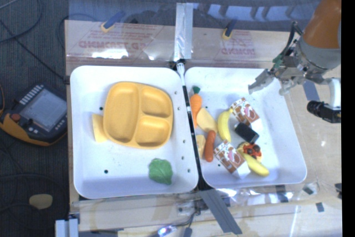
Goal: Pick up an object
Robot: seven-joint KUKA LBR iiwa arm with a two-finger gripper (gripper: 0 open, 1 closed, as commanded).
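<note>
Hovering over the far right corner of the right bin [288, 119], the end effector [273, 81] hangs above bare white floor with its two fingers spread apart and nothing between them, a pose that suits an approach rather than a lift. From the one camera above the counter, every candidate for picking lies nearer the camera and to the left of the end effector. The closest is a small red and white carton [244, 111], with a black block [246, 132] just beyond it and a banana [223, 125] beside that. Farther off sit a second carton [230, 156], another banana [256, 165], a carrot [195, 104] and a sausage [209, 146]. These pieces crowd together, several touching, so I judge a clean grasp will need the fingers to straddle one item without nudging its neighbours. Well apart to the left, the other bin [83, 175] holds a yellow divided plate [137, 115] and a green leafy lump [161, 171], both out of easy reach from this pose.
</note>
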